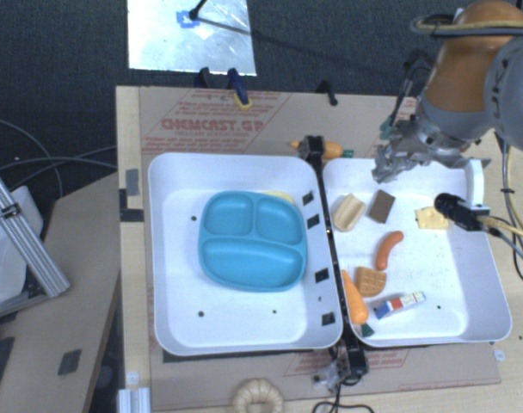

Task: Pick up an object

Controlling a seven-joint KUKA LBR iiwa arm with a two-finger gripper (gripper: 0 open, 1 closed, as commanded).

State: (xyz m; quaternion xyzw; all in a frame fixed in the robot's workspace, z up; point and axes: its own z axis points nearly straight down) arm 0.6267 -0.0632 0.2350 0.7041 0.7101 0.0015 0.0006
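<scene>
gripper [389, 169] low over the far left part of the right bin [464, 274], at the end of the grey and orange arm [468, 67]. cannot tell how wide it stands, nor whether anything sits in it.

just below the gripper in the view, apart from it: brown block [382, 206], flat on the bin floor. down and toward the view's left of the gripper, beside that block: tan bread piece [347, 212], close to the divider between the bins. down and toward the view's right of the gripper: pale yellow slice [432, 218].

farther below the gripper, past the brown block: reddish sausage [388, 249], then orange waffle piece [371, 280], with carrot [353, 298] along the divider and small tube [397, 304] nearest the front wall.

up and to the view's left of the gripper, just outside the bin rim: small orange thing [332, 151].

well off to the view's left of the gripper, in the left bin [171, 231]: blue divided plate [251, 239], with a bit of something yellow [280, 196] at its far edge.
</scene>
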